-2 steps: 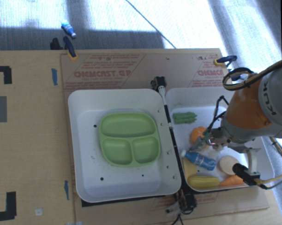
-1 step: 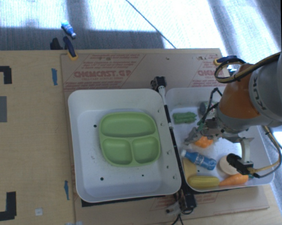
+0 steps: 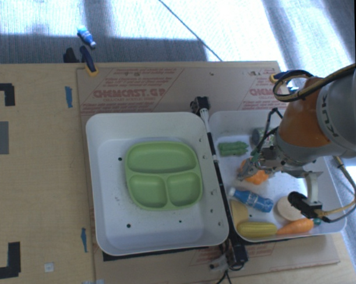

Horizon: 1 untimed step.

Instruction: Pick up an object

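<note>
You have nothing lifted yet. The likeliest target, judging by where the arm is, is the orange piece (image 3: 258,177) in the right bin (image 3: 328,188), lying flat on the floor just beside the gripper (image 3: 253,164). The gripper is low over that spot, but you cannot tell whether its tips are spread or pressed together; the wrist hides them. So the reach looks done, while the grasp and the lift are both left.

Count in the right bin: one orange piece, one green piece (image 3: 232,147), one bottle (image 3: 254,200), one corn cob (image 3: 257,228), one carrot (image 3: 296,226), one round cream-coloured piece (image 3: 287,208). A few more bits near the gripper are too hidden to name.

The left bin (image 3: 106,170) holds one green tray (image 3: 163,174) with three compartments.
</note>
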Available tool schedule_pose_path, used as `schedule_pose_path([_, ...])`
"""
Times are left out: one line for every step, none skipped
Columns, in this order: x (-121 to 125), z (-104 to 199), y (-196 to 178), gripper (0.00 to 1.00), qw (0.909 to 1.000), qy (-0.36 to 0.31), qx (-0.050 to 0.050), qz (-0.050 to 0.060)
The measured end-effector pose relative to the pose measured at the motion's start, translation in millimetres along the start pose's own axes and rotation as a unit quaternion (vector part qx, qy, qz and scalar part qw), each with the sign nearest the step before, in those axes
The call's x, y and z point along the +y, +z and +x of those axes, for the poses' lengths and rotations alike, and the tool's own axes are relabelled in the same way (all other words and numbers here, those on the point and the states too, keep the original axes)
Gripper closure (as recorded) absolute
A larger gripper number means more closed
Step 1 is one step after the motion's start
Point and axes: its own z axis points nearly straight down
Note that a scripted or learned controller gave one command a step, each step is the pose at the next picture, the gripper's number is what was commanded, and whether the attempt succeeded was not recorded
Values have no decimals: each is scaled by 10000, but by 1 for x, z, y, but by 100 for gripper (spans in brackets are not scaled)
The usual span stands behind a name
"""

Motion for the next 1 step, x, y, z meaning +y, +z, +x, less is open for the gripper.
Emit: schedule_pose_path([55, 39, -102, 100, 10000, -18, 14, 29])
